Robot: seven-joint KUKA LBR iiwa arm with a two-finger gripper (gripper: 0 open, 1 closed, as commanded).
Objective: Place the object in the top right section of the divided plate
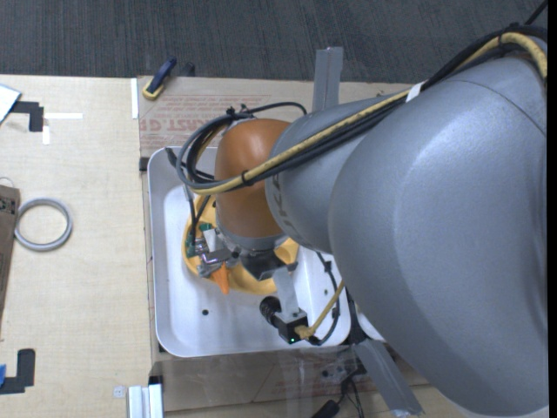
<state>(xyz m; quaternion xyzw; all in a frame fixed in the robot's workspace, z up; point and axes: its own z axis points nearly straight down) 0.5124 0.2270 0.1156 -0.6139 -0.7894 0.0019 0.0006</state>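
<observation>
— Gripper (211, 266) first: where is it, and what are the jaws doing?

— Low in the white bin (174, 320), right over the left part of the yellow divided plate (188, 244). Metal parts of it show below the orange band (248, 181), but the wrist covers the tips, so I cannot tell whether it is wide, narrow or gripping anything.

— And the object?

— A small orange piece (223, 279) pokes out just under the gripper, at the plate's lower left edge. It seems to touch the gripper, though whether it is clamped or merely lying there is hidden. Which section of the plate it sits over I cannot make out; the arm covers most of the plate.

— What surrounds it?

— Black cables (196, 168) loop around the wrist, and a black fitting with a green light (287, 327) hangs near the bin's lower edge. The big grey arm (435, 216) fills the right side.

— Beyond the bin?

— On the bench (78, 320) to the left, well apart, lies a roll of tape (42, 224). A blue and yellow tool (160, 77) rests near the cardboard (200, 116) above the bin.
</observation>
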